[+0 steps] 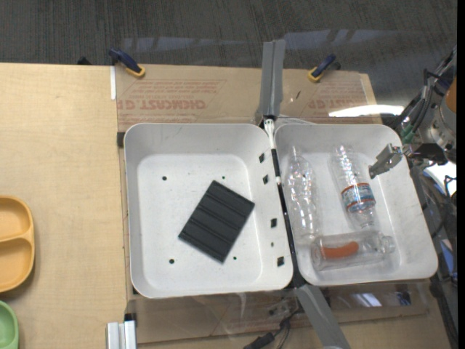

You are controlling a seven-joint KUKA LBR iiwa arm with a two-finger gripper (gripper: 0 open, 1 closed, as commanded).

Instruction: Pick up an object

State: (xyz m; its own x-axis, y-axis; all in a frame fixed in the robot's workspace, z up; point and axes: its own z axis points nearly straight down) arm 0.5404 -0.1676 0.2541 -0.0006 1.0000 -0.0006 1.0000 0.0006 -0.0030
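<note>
- Hanging over the right bin's far right wall, the jaws carry nothing; whether they stand wide or narrow I cannot tell.
- Nearest to them, just left and lower, lies the labelled clear bottle, its long axis running from the bin's far wall toward its near wall.
- A crumpled bottle lies further left, and a jar by the near wall.

A pale wood bench meets dark grey carpet at the top (light glares at right); brown cardboard is held by 2 clamps.
</note>
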